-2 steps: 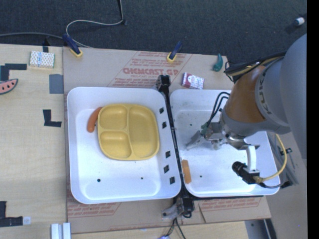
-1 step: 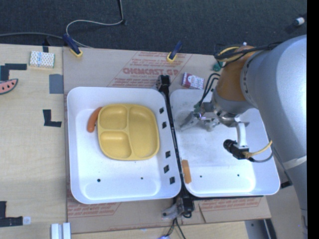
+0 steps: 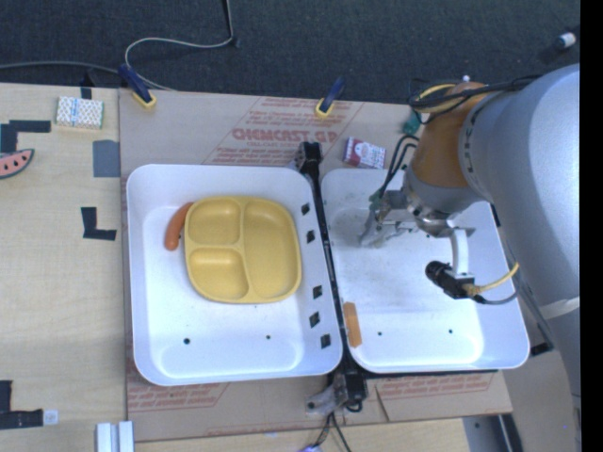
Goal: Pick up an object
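The arm (image 3: 528, 158) reaches in from the right over the right bin (image 3: 424, 342), its orange band above the wrist, and the gripper (image 3: 375, 232) hangs low over the upper left part of that bin's floor. Whether its jaws are apart or together cannot be told (they blur against the white floor), and nothing can be made out between them. A small orange piece (image 3: 351, 323) lies at the right bin's left wall, near the lower corner, well apart from the gripper. In the left bin (image 3: 226, 356) sits a yellow divided plate (image 3: 243, 249) with three compartments, and an orange sausage-shaped toy (image 3: 174, 227) lies just beside the plate's left edge, touching or nearly touching it. A small red-and-white packet (image 3: 364, 153) rests on the cardboard above the right bin.
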`<state>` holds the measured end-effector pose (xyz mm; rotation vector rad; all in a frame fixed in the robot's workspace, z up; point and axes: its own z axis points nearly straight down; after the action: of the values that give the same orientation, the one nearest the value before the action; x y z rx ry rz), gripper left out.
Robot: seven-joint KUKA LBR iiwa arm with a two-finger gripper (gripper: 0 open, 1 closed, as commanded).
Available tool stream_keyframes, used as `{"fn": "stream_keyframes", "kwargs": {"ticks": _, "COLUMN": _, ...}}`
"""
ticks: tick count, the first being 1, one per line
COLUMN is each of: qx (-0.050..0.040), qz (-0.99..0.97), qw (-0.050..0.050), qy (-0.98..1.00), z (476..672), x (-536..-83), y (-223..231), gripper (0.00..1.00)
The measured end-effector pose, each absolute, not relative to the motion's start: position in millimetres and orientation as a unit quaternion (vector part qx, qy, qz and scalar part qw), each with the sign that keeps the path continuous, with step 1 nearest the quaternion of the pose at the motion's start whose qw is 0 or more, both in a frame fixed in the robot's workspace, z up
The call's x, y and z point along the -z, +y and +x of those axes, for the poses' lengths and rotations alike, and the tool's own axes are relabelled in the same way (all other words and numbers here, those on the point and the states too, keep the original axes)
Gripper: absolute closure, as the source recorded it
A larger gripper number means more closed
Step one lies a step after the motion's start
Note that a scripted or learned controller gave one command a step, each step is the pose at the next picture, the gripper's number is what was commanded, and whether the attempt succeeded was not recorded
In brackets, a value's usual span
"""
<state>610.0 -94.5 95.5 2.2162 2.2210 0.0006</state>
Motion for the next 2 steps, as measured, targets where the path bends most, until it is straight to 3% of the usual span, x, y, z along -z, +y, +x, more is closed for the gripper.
{"fn": "stream_keyframes", "kwargs": {"ticks": 2, "qx": 0.0011, "qz": 0.706, "qw": 0.001, "qy": 0.708, "z": 609.3, "x": -113.6, "y": -93.7, "gripper": 1.0}}
